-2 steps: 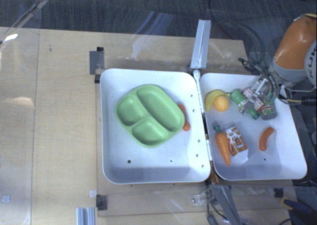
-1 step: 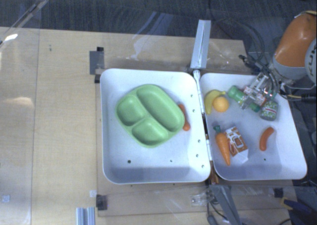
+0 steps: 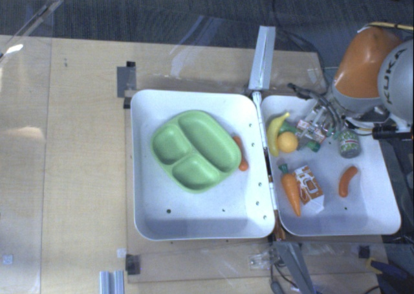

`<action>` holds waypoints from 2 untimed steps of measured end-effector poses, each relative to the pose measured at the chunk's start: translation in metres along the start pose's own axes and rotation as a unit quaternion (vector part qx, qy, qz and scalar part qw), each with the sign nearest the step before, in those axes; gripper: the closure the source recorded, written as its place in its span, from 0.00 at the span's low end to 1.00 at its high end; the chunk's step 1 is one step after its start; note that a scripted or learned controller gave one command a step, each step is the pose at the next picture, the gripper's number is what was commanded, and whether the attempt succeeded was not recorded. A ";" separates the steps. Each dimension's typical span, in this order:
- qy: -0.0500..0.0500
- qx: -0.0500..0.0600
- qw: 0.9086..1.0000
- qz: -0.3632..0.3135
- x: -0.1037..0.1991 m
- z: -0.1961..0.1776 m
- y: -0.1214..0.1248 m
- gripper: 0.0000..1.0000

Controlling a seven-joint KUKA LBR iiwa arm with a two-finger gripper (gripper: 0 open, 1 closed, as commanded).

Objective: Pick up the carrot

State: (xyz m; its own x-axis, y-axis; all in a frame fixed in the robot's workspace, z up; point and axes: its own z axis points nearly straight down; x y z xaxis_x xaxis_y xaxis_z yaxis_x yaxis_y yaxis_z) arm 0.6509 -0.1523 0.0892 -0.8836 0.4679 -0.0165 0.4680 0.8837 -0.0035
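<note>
Grey arm (image 3: pixel 378 72) reaches into right bin (image 3: pixel 381 218); fingers (image 3: pixel 315 125) low beside lemon (image 3: pixel 288 142), spread unclear; carrot (image 3: pixel 291 194) apart.

Left white bin (image 3: pixel 149 215) holding a green divided plate (image 3: pixel 196 150) with a small orange piece (image 3: pixel 240 155) at its right edge, right white bin (image 3: pixel 381 218) with banana (image 3: pixel 276 130), lemon (image 3: pixel 288 142), carrot (image 3: pixel 291 193), small carton (image 3: pixel 310 188), sausage (image 3: pixel 348 180), can (image 3: pixel 349 144), gripper (image 3: pixel 315 125) hanging just beside the lemon

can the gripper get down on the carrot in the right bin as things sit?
Probably yes. The carrot lies uncovered near the right bin's left wall, its top clear. The carton touching its right side could crowd one finger. The gripper hovers near the lemon.
</note>
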 end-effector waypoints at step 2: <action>0.004 -0.004 1.000 -0.023 -0.004 -0.118 0.007 1.00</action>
